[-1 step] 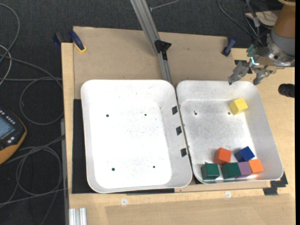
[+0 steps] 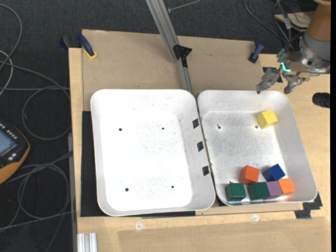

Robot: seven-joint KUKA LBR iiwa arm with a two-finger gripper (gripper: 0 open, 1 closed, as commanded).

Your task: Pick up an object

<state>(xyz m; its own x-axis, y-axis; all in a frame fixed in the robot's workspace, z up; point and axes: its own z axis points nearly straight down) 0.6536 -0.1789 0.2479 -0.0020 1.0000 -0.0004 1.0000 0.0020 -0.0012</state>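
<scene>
Wooden table (image 2: 131, 62) carries two white bins: left bin (image 2: 105, 140) sits touching the right bin (image 2: 296, 140).

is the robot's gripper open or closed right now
Open. The gripper hangs above the right bin's far rim with its two fingers spread apart and nothing between them.

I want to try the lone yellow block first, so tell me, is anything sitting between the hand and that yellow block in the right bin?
Nothing visible is. The hand hangs above the right bin's far rim, and the yellow block sits alone on bare bin floor just in front of it. The other blocks are clustered at the near edge, well away.
</scene>
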